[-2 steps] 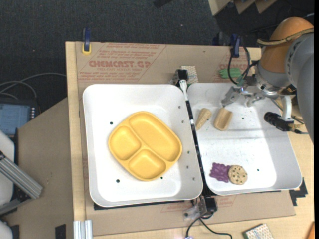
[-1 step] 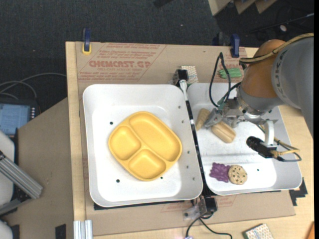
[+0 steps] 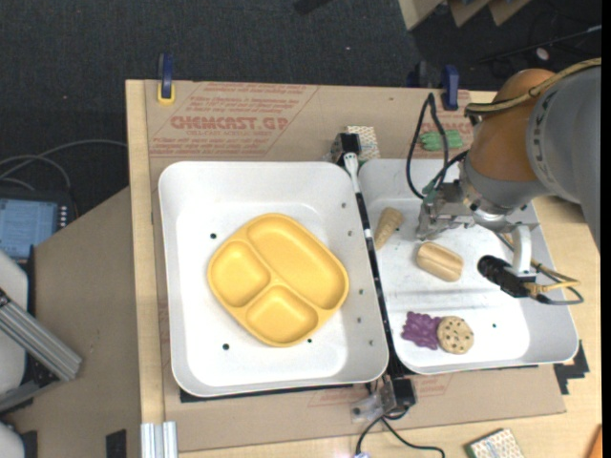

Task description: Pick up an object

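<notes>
Here the pincer [image 3: 441, 210] hangs low over the right bin [image 3: 549, 337], and I cannot tell whether it is released or clenched; nothing shows in its grip. The likeliest target, a tan block [image 3: 439, 260], lies just below it toward the bin's middle, its long axis slanting from upper left to lower right, so the coming move turns on a short drop toward the near side. Counted in the right bin: one block, one cone [image 3: 387, 225], one purple cluster [image 3: 419, 328], one cookie [image 3: 455, 335]; the left bin [image 3: 186, 256] holds one yellow tray [image 3: 277, 278].
</notes>
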Motion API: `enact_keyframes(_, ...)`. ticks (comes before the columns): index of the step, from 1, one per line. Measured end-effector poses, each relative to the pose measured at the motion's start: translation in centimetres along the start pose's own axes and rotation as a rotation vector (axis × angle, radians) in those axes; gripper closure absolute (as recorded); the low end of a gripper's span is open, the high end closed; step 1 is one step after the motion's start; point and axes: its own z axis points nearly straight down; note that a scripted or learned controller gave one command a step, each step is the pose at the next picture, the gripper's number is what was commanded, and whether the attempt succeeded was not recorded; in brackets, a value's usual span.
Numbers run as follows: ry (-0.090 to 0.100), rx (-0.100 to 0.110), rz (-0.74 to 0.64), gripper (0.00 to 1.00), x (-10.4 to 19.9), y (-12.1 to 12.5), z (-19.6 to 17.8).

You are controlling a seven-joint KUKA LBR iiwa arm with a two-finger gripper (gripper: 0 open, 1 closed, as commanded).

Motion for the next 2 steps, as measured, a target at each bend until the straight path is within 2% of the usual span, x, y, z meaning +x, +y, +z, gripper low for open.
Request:
enact_keyframes(1, 0.000, 0.001, 0.000, 0.00, 0.0, 0.0, 0.1)
enact_keyframes(2, 0.002, 0.007, 0.005, 0.00, -4.8, -4.2, 1.1)
